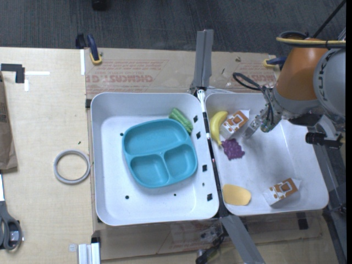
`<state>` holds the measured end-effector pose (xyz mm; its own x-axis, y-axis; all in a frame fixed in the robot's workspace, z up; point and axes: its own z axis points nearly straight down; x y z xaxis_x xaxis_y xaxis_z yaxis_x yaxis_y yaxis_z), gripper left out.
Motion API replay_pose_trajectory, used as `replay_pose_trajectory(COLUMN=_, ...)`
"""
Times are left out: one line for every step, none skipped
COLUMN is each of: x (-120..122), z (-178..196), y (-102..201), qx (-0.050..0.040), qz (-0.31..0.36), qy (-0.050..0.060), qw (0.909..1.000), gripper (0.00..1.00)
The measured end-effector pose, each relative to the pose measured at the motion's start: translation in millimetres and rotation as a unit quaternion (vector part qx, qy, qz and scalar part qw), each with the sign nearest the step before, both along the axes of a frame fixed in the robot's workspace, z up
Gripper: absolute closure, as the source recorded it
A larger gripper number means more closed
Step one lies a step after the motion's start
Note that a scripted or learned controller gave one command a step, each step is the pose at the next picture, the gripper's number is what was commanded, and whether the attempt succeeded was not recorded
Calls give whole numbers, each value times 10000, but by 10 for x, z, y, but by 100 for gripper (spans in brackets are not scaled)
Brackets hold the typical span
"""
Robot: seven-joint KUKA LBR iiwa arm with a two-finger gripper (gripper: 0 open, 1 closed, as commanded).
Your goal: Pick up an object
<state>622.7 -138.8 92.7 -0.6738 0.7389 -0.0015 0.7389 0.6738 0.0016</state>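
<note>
Half green item (181, 120) hidden behind blue tray (159, 153).

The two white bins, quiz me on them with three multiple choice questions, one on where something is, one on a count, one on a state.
1. Where does the banana lie?
A. In the right bin, by its left wall
B. On the blue tray
C. On the bench beside the tape ring

2. How many small orange and white cartons are in the right bin?
A. One
B. Two
C. Four

3. How does the blue divided tray sit?
A. Flat in the left bin, open side up
B. Flipped upside down
C. Standing on edge against a wall

Answers: 1 A, the banana rests against the divider side of the right bin, above the purple grapes. 2 B, one carton lies near the gripper and another carton at the lower right corner. 3 A, its three compartments face up.
</note>
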Motion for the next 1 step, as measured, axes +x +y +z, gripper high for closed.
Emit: replay_pose_trajectory(x=91, z=-15, y=288, qx=-28, qz=-1595, qy=37, qw=9872, gripper=100)
